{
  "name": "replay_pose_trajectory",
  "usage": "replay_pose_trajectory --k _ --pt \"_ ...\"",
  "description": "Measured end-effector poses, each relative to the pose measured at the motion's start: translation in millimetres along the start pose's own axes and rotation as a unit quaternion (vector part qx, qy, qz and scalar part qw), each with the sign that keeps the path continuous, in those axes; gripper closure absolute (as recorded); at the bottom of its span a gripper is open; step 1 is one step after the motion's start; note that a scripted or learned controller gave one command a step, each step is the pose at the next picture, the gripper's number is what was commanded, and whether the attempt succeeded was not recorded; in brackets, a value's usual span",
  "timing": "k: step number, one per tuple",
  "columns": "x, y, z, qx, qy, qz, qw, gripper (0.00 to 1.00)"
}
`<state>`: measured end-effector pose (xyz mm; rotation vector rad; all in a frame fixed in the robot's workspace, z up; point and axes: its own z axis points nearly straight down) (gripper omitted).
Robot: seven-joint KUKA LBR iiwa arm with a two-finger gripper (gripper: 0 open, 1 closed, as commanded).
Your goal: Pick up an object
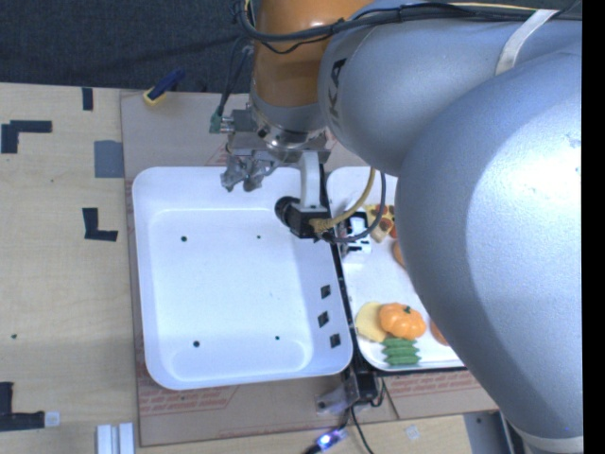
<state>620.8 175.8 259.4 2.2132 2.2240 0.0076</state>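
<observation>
gripper (244,175) hangs over the far rim of the left bin (161,348). jaws look nearly closed with nothing seen between them. orange toy (405,322) sits in the right bin (371,353).

Two bins side by side, pumpkin (405,322) in right bin (378,282), bean pod (401,351) just before it

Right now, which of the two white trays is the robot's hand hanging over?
The hand hangs over the far rim of the left shallow white bin; the right white bin holds the orange pumpkin-shaped toy.
</observation>
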Motion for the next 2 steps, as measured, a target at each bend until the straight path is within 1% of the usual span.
replay_pose_trajectory --k 1,2 --pt "59.2 -21.4 131.7 0.011 -0.002 -0.001 0.9999 1.00" --pt "57.3 -71.8 132.9 0.007 -0.001 0.002 1.0000 1.00"
